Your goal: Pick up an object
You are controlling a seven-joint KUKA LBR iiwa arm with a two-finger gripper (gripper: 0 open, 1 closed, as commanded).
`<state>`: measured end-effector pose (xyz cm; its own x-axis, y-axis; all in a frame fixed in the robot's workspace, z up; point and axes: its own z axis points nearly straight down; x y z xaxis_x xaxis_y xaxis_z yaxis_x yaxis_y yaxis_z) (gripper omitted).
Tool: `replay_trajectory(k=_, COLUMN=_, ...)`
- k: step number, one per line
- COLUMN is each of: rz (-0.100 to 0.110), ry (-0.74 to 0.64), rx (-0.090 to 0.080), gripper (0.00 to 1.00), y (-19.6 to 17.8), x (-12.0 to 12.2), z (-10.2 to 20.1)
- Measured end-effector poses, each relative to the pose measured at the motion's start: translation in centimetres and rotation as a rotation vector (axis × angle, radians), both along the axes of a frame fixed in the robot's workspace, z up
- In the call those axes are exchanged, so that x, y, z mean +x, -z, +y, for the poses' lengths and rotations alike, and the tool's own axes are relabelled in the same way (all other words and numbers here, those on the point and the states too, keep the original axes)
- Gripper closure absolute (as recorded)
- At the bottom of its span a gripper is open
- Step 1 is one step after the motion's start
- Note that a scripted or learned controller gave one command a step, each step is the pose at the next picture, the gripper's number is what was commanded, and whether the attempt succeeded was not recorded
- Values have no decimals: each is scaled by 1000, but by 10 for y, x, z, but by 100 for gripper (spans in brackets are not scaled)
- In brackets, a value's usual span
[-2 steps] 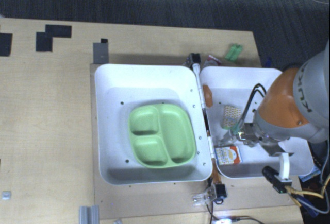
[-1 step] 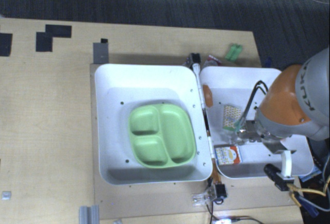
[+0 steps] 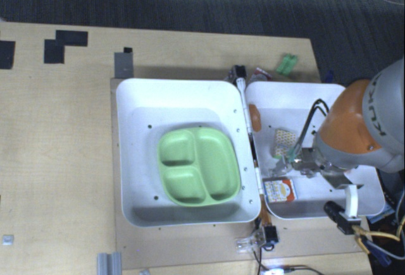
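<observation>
Two shallow white bins side by side on tan wooden surface (image 3: 57,160). Left bin (image 3: 133,141) holds smooth green divided tray (image 3: 199,165), three compartments, rounded corners; open floor around it. Right bin (image 3: 278,100) crowded: grey arm with orange band (image 3: 347,128) covers right half. End effector (image 3: 292,163) low over bin middle; opening cannot be told. Small orange-white packet (image 3: 279,189) near front wall, mesh-patterned item (image 3: 284,139) just left of end effector, orange object (image 3: 255,117) by dividing wall.
</observation>
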<state>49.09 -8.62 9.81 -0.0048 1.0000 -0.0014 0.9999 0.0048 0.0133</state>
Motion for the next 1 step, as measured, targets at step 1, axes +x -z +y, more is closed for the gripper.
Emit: replay_trajectory(k=1, rz=6, ry=3, rx=-1, gripper=0, y=11, x=-2, z=2)
